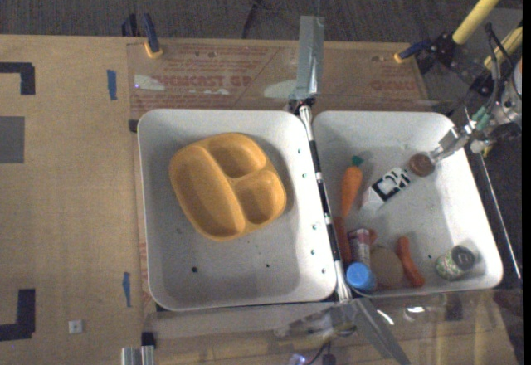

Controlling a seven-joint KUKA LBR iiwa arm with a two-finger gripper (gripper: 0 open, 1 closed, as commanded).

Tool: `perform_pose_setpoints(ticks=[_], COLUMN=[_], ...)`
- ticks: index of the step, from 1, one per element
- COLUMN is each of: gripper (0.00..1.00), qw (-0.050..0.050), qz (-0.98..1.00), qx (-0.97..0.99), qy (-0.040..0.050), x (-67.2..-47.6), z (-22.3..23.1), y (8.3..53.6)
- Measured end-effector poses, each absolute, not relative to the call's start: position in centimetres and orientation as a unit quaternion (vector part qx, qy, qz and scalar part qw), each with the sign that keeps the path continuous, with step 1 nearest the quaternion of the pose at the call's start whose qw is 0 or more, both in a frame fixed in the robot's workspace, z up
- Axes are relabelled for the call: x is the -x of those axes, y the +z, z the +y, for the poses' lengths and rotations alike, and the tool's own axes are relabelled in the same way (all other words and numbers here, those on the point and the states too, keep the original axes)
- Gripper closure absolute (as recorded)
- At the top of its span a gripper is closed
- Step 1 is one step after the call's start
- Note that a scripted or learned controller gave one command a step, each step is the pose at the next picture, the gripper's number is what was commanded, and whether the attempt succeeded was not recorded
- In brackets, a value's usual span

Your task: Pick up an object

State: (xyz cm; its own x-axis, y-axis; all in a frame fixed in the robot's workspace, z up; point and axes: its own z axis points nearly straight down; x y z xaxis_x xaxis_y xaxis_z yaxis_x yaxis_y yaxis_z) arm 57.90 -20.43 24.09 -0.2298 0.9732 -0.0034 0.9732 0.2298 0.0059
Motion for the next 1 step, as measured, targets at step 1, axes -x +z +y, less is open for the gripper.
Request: perform_pose_setpoints(ticks=[1], gripper=[1.0], qw=[0.006], qz=[0.784], qx=[-0.62], qy=[0.0021], x=[-58.03], z=[-20.45], y=[25.22])
